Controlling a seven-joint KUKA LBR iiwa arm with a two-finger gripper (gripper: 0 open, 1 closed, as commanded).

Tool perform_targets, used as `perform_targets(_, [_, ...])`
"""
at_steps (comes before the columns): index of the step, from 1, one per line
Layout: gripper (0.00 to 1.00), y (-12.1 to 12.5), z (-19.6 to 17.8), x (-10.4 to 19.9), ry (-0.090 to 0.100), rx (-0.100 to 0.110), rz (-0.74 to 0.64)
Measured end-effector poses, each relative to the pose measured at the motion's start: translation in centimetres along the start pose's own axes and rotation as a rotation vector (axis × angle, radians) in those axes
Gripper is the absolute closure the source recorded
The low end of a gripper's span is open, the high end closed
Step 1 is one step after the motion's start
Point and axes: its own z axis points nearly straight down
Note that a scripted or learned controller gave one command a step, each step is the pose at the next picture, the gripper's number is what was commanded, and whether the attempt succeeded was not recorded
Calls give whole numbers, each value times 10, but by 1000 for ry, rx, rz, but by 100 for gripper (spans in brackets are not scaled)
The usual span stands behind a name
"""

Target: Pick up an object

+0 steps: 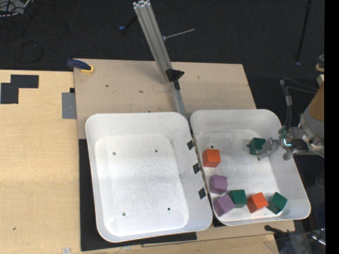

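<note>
The right bin point(233, 121) holds several small blocks. An orange cube point(211, 157) lies near its left wall. Two purple cubes point(217, 184) point(223, 203), a green cube point(238, 197), a second orange cube point(257, 201) and another green cube point(277, 202) cluster along the front. A dark green block point(257, 144) sits at the right middle of the bin. My gripper point(266, 151) reaches in from the right and its tip is right against this block, just below and to the right of it. Whether the block is gripped is not visible.
The left bin point(106, 126) stands beside the right one, with black clips point(196, 168) along the shared wall. An aluminium bar point(156, 41) slants up from behind the bins. A blue and yellow tool point(80, 65) lies at the bench's far left corner.
</note>
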Motion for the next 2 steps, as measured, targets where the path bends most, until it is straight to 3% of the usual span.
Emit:
perform_targets(1, [0,1,-3,0,-1,-5,0])
perform_targets(2, [0,-2,52,11,1,1,1])
